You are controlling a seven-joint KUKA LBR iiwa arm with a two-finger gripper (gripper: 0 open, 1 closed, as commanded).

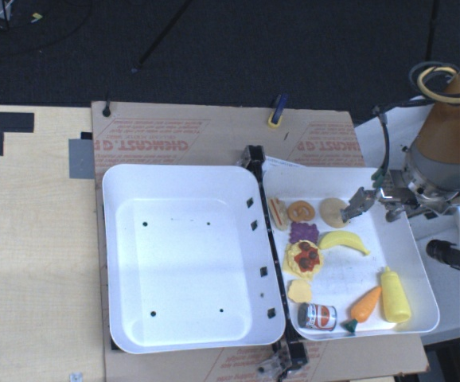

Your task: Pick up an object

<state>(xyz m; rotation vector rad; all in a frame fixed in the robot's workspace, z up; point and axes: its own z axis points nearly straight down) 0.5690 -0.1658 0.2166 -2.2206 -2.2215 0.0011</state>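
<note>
The right white bin (421, 270) holds several toy foods. A tan round piece (333, 211) lies near its far edge, with a bagel (300, 211) and a hot dog (277, 212) to its left. Below them are purple grapes (303, 231), a banana (344, 241) and a small pizza (303, 258). A can (318, 317), a carrot (364, 304) and a yellow bottle (394, 294) lie at the near edge. My gripper (360, 203) hangs low over the bin's far right part, just right of the tan piece. Nothing is seen held in it.
The left white bin (134, 213) sits beside the right one, with a black divider (266, 237) between them. Both rest on a cardboard sheet (182, 138). The arm's grey body with its orange band (441, 130) stands over the right bin's far right corner.
</note>
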